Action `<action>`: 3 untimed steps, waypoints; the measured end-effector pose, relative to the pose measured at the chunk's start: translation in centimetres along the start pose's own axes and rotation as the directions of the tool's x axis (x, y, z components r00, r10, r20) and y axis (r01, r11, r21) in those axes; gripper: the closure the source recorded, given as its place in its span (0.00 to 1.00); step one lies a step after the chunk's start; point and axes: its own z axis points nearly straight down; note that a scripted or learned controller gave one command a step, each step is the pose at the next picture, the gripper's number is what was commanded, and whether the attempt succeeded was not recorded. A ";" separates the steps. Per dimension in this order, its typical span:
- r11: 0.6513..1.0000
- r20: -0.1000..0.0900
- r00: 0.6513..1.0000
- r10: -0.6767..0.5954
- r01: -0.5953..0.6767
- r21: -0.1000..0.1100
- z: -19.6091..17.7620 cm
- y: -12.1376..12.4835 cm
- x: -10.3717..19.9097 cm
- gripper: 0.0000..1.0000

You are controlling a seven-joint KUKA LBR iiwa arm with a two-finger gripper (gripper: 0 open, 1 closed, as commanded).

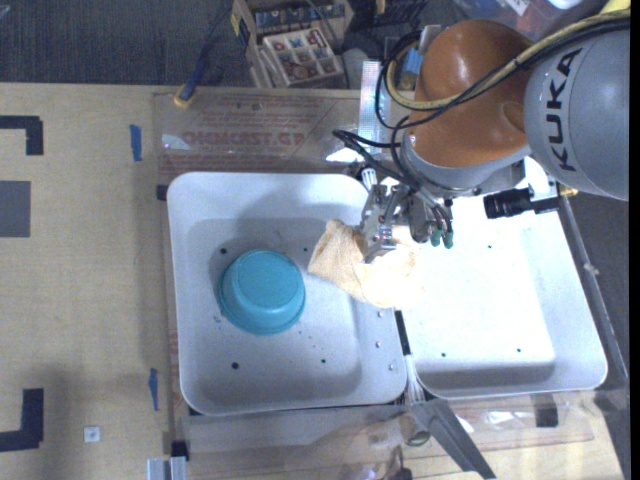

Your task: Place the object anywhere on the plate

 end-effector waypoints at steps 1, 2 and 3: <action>0.999 0.000 0.999 -0.051 0.051 0.000 0.6 3.5 2.7 1.00; 0.999 -0.001 0.999 -0.053 0.053 0.000 0.0 7.0 6.4 1.00; 0.999 0.000 0.999 -0.053 0.053 0.000 0.0 7.0 6.4 0.00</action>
